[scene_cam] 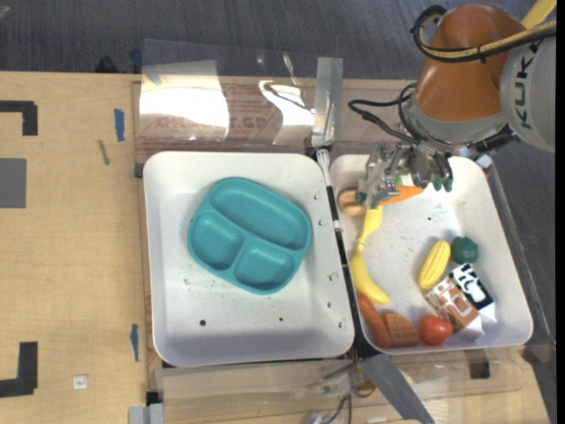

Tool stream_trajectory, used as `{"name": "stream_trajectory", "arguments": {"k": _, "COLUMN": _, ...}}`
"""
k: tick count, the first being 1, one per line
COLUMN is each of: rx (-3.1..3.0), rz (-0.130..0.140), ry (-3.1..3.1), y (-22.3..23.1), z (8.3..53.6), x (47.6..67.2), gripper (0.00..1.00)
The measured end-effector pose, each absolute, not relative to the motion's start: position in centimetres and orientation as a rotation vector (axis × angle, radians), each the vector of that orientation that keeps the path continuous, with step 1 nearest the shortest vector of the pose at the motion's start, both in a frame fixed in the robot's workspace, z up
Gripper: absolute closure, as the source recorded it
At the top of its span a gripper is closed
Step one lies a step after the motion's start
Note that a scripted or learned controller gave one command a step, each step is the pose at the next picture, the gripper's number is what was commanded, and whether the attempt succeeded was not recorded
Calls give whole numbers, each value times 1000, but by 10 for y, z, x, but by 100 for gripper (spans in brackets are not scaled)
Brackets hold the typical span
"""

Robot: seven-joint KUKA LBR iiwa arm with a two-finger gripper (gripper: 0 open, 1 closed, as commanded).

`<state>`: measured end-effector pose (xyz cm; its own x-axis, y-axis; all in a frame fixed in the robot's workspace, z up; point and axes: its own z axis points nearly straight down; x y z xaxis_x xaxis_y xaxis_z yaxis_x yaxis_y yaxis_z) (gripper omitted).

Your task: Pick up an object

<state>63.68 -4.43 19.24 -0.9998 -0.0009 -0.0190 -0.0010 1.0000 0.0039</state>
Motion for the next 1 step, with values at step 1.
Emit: {"name": "stream_trajectory", "arguments": {"k": 1, "rx": -179, "rz": -5, "ry": 3119, "y": -98, "z": 283, "x": 669, "gripper": 100}}
